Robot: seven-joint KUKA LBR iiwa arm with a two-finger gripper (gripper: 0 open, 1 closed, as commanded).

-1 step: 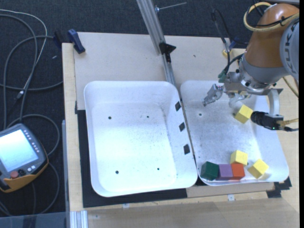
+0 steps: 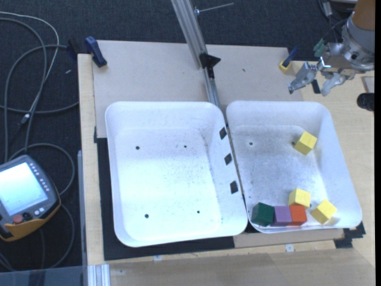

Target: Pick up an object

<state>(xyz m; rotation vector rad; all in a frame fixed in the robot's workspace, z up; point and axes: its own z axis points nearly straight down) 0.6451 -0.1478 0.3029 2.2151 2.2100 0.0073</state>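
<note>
**Ana:** Blocks are what we're after, and they all sit in the right bin [image 2: 336, 159]. One yellow block [image 2: 305, 142] lies alone toward the far right side, tilted on the speckled floor.

**Ben:** And a cluster down at the near edge: a green block [image 2: 262, 214], a purple block [image 2: 283, 214] and an orange block [image 2: 297, 214] in a row, touching side to side. A second yellow block [image 2: 299, 197] sits just behind the orange one, and a third yellow block [image 2: 324, 211] lies at the row's right end.

**Ana:** Where's the gripper [image 2: 319, 83]?

**Ben:** Up high at the far right, over the bare desk [image 2: 149, 70] beyond the right bin's far rim, well apart from every block. The arm's orange band [image 2: 364, 5] shows at the frame's top corner.

**Ana:** And the fingers?

**Ben:** Spread apart, pointing down and toward the left, with nothing between them.

**Ana:** The left bin [image 2: 119, 159] shows just dark specks and a few small holes on its floor.

**Ben:** A metal pole [image 2: 190, 28] slants across the desk to the seam between the bins. Blue clamps [image 2: 95, 51] grip the desk's far corners, and a teach pendant [image 2: 24, 198] lies off to the left among cables [image 2: 30, 70].
</note>
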